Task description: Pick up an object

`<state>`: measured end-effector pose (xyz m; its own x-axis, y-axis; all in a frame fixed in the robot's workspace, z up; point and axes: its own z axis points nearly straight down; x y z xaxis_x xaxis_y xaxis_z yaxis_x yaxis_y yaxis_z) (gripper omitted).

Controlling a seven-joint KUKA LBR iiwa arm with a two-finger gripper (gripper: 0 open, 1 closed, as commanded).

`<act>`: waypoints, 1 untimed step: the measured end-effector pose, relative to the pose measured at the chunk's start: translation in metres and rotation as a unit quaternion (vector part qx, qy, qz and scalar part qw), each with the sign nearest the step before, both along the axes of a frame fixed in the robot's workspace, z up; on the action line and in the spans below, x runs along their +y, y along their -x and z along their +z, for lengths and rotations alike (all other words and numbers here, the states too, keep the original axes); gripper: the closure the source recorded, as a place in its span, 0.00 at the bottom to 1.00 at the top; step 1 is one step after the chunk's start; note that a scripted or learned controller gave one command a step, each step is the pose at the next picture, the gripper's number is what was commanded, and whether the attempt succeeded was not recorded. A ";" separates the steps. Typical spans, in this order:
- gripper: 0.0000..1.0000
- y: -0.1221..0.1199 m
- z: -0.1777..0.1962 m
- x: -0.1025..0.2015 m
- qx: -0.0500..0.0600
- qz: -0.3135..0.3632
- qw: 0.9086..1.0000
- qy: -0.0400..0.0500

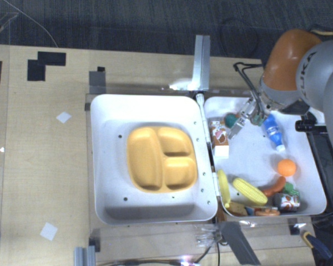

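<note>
Tool [240,121] low in right bin [316,173], grip state unclear; teal object [231,118] touching, blue bottle [273,132] just right.

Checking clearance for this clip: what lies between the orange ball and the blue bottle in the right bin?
In the camera view, the stretch between the orange ball and the blue bottle is bare white floor of the right bin; nothing lies there.

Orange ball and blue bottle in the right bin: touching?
Apart. The camera view shows bare white bin floor between the orange ball and the blue bottle; the bottle lies higher up, near the gripper, the ball lower by the bin's right wall.
</note>
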<state>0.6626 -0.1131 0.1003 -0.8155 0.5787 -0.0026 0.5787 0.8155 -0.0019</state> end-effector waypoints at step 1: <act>0.00 0.076 -0.010 -0.052 -0.003 -0.070 0.998 0.000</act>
<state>0.5865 -0.1650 0.0902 -0.7265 0.6871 -0.0062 0.6871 0.7266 0.0022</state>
